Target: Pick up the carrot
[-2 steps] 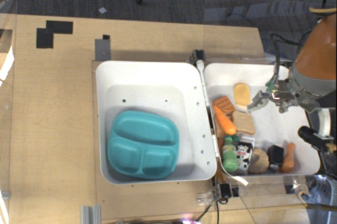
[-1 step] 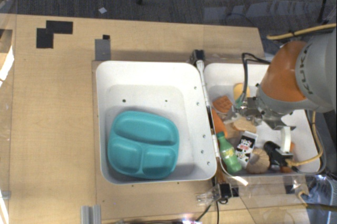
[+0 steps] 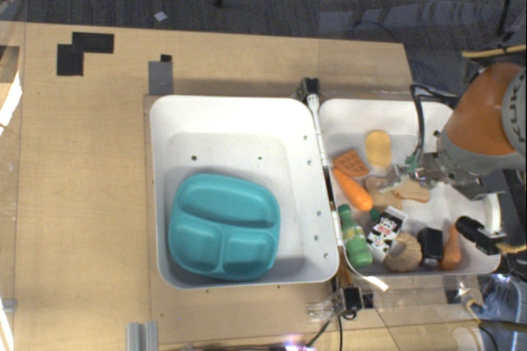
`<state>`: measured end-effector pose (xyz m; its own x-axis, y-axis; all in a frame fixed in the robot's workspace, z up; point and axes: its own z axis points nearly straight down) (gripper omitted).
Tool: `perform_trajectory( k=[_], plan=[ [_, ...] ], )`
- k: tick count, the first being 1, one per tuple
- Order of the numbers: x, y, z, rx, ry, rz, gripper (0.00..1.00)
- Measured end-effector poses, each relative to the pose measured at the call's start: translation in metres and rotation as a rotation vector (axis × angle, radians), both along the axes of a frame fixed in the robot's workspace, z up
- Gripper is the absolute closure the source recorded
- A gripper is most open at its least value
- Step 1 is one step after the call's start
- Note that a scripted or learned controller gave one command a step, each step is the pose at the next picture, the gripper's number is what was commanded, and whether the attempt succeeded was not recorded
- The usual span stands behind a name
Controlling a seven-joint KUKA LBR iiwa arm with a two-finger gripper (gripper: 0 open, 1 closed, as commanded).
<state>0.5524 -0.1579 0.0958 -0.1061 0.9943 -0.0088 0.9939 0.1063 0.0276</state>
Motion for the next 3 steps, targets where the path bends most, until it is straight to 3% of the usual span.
perform_trajectory(
  k=[1,2,3],
  plan=[
    [-0.009,0.059,0.0,0.001,-0.005,-0.124,0.0],
    [0.082,0.041,0.085,0.005,0.011,-0.136,0.0],
    [0.038,0.102,0.09,0.009,0.024,-0.068,0.0]
  ],
)
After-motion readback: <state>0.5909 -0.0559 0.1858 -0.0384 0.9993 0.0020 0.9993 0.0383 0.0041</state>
